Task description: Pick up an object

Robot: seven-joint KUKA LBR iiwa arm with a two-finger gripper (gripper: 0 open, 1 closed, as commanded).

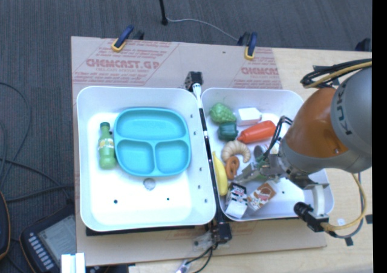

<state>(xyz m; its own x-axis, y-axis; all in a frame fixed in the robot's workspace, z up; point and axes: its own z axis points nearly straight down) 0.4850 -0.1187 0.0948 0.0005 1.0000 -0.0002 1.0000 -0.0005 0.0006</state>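
While the counter carries two shallow white bins side by side, the contents differ markedly; nearest the camera in the right bin lie two small printed packets, touching one another at the front wall; just beyond them the pincer sits low among the items, and whether it is released or clenched cannot be told, nor is anything seen between its tips; a yellow banana lies along the bin's left wall; beside it is a curled tan pastry; farther back lie an orange carrot, a dark green piece, a leafy green vegetable and a white block. The left bin holds a blue three-compartment tray; a green bottle lies just beside the tray's left edge; a small grey disc rests near the tray's front.
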